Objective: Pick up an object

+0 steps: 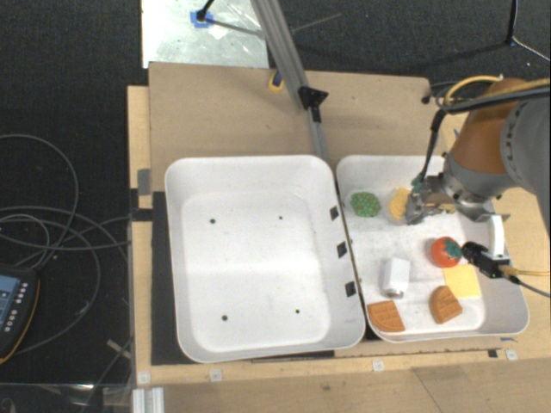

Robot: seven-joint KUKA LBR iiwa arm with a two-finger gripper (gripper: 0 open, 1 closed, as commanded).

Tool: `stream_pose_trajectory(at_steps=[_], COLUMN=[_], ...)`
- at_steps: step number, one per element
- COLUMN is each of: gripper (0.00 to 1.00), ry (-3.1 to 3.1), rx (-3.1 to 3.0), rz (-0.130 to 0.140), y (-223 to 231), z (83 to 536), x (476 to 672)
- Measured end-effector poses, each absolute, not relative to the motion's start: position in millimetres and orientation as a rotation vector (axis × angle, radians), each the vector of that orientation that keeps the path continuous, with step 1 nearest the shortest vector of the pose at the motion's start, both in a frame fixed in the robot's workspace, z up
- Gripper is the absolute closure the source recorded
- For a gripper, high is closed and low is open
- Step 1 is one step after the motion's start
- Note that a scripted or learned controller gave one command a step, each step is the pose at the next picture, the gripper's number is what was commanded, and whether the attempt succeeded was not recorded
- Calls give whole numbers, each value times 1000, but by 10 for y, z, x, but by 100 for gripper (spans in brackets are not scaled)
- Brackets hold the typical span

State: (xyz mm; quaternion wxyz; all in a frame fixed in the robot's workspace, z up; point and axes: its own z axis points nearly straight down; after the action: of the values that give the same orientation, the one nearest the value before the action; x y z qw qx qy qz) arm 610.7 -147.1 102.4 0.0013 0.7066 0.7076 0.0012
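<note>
The right bin [516, 317] holds a green bumpy ball [365, 203], a yellow piece [399, 202], a red tomato-like ball [445, 251], a yellow block [465, 280], a white cylinder [396, 274] and two brown bread-like pieces [386, 316] [445, 304]. My gripper [416, 211] reaches down from the right into the bin's back part, right beside the yellow piece. The wrist hides the fingertips, and nothing is seen held between them.
The left bin [250, 256] sits beside the right one, with black clips along the shared rim. A grey pole [284, 41] slants across the back of the bench. Cables lie on the dark floor to the left.
</note>
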Motion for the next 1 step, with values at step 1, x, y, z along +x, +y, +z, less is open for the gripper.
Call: stream_pose_trajectory(at_steps=[1], gripper=[100], ry=[2220], rx=[2213], rz=[7], y=[-1475], z=[1674], x=[6112])
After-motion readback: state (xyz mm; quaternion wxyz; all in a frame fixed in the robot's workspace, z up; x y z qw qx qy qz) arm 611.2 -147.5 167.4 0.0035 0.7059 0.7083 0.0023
